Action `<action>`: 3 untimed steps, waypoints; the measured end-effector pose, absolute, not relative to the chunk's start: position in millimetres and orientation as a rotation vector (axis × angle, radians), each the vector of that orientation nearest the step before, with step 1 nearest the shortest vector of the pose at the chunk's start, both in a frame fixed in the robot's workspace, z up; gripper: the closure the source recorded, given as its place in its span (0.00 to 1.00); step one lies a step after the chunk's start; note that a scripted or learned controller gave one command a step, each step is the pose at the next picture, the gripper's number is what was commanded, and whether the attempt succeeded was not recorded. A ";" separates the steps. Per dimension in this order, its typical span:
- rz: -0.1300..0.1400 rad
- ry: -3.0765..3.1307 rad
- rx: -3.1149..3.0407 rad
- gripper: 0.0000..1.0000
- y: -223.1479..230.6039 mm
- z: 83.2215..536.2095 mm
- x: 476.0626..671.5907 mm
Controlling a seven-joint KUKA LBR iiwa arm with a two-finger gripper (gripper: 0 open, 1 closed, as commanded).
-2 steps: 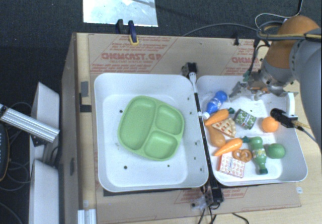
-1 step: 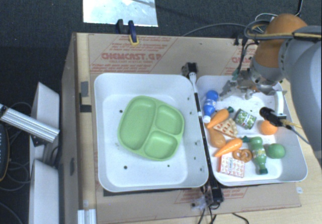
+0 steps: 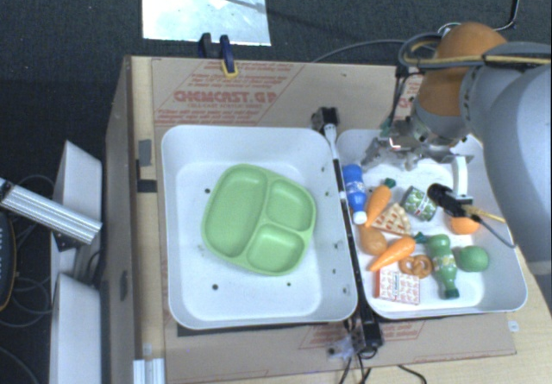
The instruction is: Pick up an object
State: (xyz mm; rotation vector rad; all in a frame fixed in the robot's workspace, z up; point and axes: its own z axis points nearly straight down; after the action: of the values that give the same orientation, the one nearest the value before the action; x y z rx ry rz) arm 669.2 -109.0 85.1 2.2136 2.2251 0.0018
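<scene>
bench (image 3: 259, 84): cardboard-topped, dark carpet around | claw (image 3: 405, 152): over right bin (image 3: 509, 287), grip state unclear

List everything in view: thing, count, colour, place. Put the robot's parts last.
white bins: 2, white, side by side on the bench.
divided plate: 1, light green, in the left bin.
blue-capped bottle: 1, white and blue, right bin's left edge.
carrots: 2, orange, right bin, one above the other.
waffle wedge: 1, tan and red, between the carrots.
can: 1, green and white, right bin's middle.
green bottle: 1, green, right bin's lower part.
pretzel: 1, brown, beside the green bottle.
printed card: 1, white and red, right bin's bottom.
arm: 1, grey with orange band, from the right.
gripper: 1, over the right bin's top.
</scene>
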 end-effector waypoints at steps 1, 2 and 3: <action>0.000 2.223 2.218 0.00 -127.4 84.5 624.2; 0.004 2.222 2.215 0.00 -98.4 85.7 669.6; 0.000 2.222 2.219 0.00 -115.1 84.5 611.8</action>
State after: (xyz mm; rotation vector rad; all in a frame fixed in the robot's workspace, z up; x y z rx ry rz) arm 611.8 -115.1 84.5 2.2187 2.2223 0.0004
